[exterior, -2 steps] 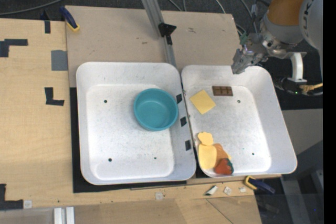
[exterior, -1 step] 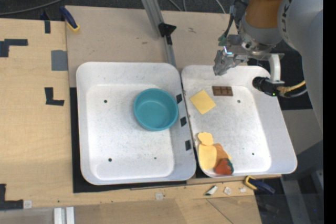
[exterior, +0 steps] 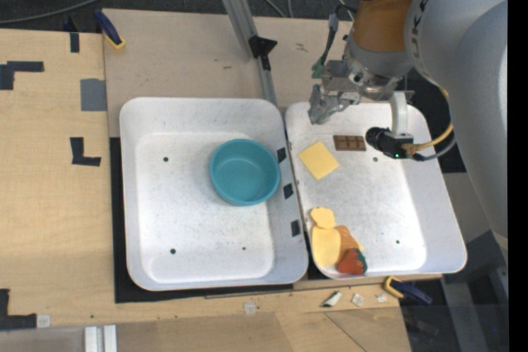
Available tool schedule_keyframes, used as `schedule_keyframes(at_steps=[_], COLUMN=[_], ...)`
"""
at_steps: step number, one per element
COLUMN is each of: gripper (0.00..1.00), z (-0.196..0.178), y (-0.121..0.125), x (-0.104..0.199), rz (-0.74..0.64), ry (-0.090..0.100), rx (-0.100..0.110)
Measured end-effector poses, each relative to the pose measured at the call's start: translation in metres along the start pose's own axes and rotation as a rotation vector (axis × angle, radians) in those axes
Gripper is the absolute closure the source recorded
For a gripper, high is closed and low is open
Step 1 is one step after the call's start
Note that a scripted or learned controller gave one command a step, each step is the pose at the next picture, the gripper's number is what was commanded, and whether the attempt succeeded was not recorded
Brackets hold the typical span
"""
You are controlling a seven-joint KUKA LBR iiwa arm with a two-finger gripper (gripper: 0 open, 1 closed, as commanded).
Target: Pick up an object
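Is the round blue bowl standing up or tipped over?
Standing up. The round teal-blue bowl sits in the left white bin, its open mouth facing up, rim level all round.

A bowl (exterior: 244, 171) sits in the left bin (exterior: 157, 260). Right of the bowl, in the right bin (exterior: 429, 251), lie a flat square (exterior: 318, 160), a small bar (exterior: 349, 143), and, nearer the front, a food pile (exterior: 336, 243).

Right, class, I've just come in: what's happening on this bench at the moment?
A grey robot arm reaches in over the right-hand bin, its hand hanging near that bin's far left corner with nothing seen in it. Just below it lie a flat yellow square and a small brown block. A pile of toy food sits by the near edge. The left bin holds a teal bowl.
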State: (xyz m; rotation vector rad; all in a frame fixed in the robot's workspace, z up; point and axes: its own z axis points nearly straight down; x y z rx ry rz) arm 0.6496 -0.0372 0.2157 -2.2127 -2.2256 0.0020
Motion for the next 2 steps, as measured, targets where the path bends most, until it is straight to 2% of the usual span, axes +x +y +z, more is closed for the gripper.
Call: schedule_keyframes(at_steps=[1,2], gripper=[1.0,1.0], z=[0.002,-0.012], y=[0.003,-0.007], x=[0.058,0.115], rz=[-0.001,-0.002], ry=[0.001,0.001], rx=[-0.002,-0.002])
